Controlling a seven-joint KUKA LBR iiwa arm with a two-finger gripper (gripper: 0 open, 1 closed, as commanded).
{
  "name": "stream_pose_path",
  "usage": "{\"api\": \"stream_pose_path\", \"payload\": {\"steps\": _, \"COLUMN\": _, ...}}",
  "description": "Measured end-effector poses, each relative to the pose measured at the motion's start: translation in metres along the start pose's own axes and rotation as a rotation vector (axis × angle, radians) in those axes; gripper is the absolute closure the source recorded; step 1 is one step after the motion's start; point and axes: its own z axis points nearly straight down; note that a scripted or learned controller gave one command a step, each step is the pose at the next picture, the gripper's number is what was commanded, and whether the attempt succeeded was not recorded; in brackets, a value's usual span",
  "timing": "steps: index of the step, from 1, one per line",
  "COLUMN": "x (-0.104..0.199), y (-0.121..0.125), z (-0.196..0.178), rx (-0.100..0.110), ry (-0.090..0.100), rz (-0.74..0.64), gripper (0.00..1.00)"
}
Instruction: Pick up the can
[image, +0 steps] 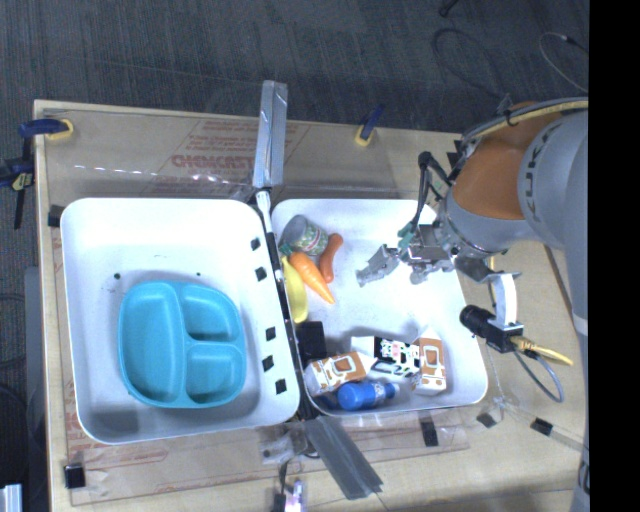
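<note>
The can (302, 238) is grey metal with a green and red label. It lies in the far left corner of the right bin (450, 215), against the divider. An orange carrot (322, 262) and a yellow banana (296, 285) rest just in front of it. My gripper (375, 266) hangs over the middle of the right bin, to the right of the can and apart from it. It is open, with nothing between its fingers.
At the right bin's near edge lie a black block (311, 338), small printed cartons (338, 370) (430, 362) and a blue bottle (362, 396). The left bin (90, 230) holds a blue divided tray (182, 342). A metal bar (268, 135) rises behind the divider.
</note>
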Motion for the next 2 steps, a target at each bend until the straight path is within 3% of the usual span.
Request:
{"api": "stream_pose_path", "payload": {"steps": 1, "x": 0.007, "y": -0.079, "z": 0.105, "rx": -0.005, "ry": -0.001, "rz": 0.155, "gripper": 0.00}}
{"api": "stream_pose_path", "payload": {"steps": 2, "x": 0.021, "y": -0.078, "z": 0.105, "rx": -0.006, "ry": -0.003, "rz": 0.064, "gripper": 0.00}}
